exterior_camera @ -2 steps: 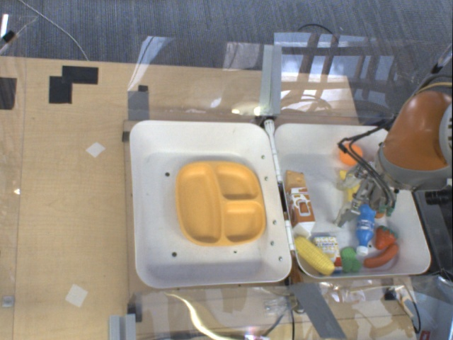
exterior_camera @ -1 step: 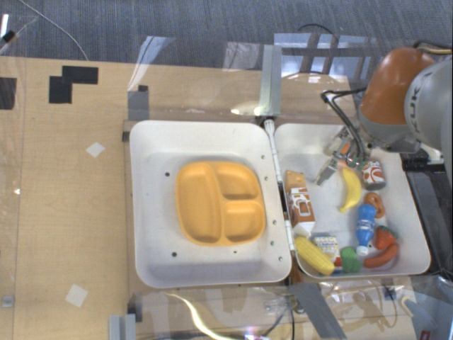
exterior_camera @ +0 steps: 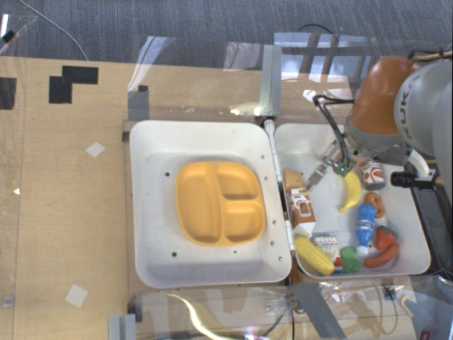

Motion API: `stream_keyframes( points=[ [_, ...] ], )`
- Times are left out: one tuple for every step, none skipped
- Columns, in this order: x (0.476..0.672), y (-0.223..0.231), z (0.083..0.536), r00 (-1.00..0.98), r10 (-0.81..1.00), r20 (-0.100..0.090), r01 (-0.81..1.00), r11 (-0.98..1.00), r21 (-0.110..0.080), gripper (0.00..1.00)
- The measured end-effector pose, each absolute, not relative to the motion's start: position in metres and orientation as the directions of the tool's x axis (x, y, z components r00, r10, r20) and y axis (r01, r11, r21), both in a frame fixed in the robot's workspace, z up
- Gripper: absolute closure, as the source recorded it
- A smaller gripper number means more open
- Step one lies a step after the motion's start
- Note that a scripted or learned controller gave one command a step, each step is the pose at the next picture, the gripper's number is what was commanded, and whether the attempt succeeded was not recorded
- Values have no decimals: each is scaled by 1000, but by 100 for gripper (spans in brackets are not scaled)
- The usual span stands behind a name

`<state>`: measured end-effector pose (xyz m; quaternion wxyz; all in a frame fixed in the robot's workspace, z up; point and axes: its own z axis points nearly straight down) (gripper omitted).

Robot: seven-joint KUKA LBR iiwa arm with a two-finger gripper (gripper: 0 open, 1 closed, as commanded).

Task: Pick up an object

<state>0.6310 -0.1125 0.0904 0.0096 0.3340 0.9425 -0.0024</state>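
My gripper (exterior_camera: 327, 170) hangs over the upper middle of the right bin (exterior_camera: 283, 142), below the orange band of the arm (exterior_camera: 379, 94). Just right of it lies a yellow banana (exterior_camera: 350, 190). A brown box (exterior_camera: 300, 202) lies below and to the left of it. Lower in the bin are a corn cob (exterior_camera: 313, 253), a blue bottle (exterior_camera: 365, 225), a small white packet (exterior_camera: 326, 242), a green piece (exterior_camera: 350, 258) and a red sausage-like piece (exterior_camera: 379, 256). A red and white can (exterior_camera: 373, 175) sits by the arm. I see nothing held.
The left bin (exterior_camera: 152, 190) holds a yellow divided plate (exterior_camera: 219, 202). A metal divider (exterior_camera: 279, 190) separates the two bins. The wooden bench (exterior_camera: 64, 211) stretches to the left. Black cables (exterior_camera: 333, 119) run along the arm.
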Motion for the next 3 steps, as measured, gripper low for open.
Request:
stream_keyframes(
  points=[
    [634, -109, 103, -782, 623, -24, 623, 782, 9, 100],
    [636, -140, 277, -838, 545, -22, 545, 839, 9, 100],
    [603, -173, 206, -636, 772, -4, 772, 636, 3, 100]
  ],
)
